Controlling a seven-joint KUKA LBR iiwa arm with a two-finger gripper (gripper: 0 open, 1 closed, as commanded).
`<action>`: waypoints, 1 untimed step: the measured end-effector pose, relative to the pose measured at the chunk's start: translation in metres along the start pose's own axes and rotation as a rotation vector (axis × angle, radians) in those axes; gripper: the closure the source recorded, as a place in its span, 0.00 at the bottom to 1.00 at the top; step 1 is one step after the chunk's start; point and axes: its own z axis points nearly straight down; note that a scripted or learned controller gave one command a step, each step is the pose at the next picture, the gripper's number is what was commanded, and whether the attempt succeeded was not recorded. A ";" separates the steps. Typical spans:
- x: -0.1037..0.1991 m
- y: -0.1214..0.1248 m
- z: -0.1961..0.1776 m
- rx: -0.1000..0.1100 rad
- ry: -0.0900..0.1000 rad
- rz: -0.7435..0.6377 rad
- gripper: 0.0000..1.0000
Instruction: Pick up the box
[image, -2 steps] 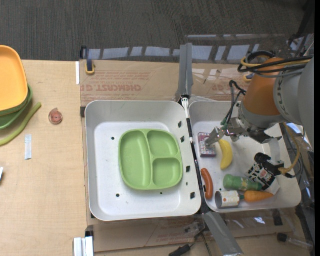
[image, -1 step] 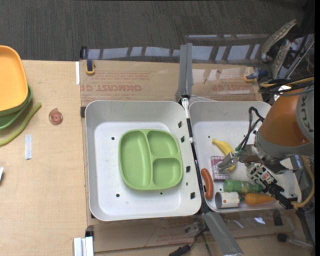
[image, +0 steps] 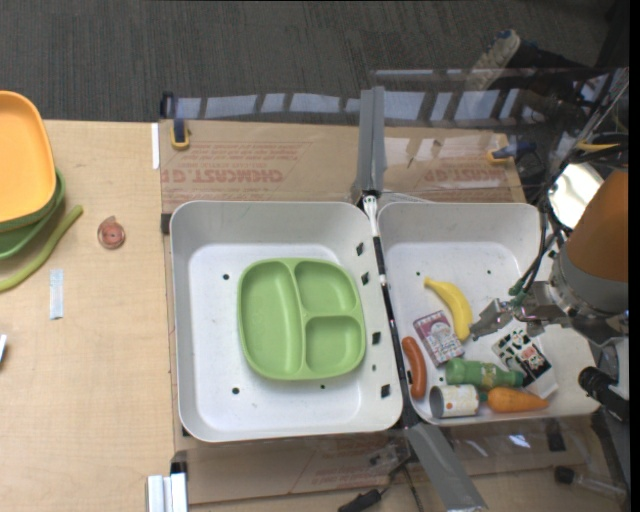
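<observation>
Carrot (image: 517, 401) and bottle (image: 484, 374) hug the near rim below the box (image: 523, 351), claw (image: 497, 318) spread, grasping nothing.

The left bin (image: 200, 330) holds a green divided plate (image: 301, 318). In the right bin (image: 470, 225) lie a banana (image: 452, 304), a small box (image: 436, 335), a sausage (image: 416, 366), a green bottle (image: 482, 374), a can (image: 455, 401) and a carrot (image: 516, 400) (all crowded near its front). The gripper (image: 500, 318) hangs beside the banana.
</observation>
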 end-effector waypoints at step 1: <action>0.052 0.030 -0.003 0.000 -0.001 0.000 0.00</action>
